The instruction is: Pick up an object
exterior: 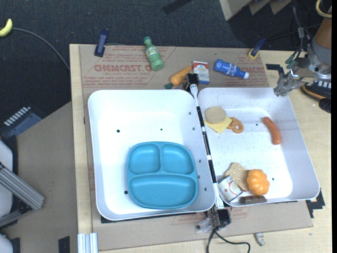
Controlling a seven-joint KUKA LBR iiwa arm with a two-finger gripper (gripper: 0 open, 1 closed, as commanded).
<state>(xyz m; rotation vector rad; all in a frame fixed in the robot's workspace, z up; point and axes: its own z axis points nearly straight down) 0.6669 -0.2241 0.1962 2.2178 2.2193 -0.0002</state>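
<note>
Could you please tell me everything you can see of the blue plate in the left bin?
The blue plate is a rounded-rectangle tray, plastic by its look, in light blue. Raised ridges split it into three compartments: two smaller ones on its far side and one wide one on its near side. All three look bare. It lies flat on the floor of the left bin, in the near right part, close to the wall shared with the other bin.

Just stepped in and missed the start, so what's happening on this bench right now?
The arm's pincer sits at the far right corner of the right bin, holding nothing. That bin holds a sausage, a small orange pumpkin and other toy food. The left bin holds a blue divided plate. No pick has happened yet.
</note>
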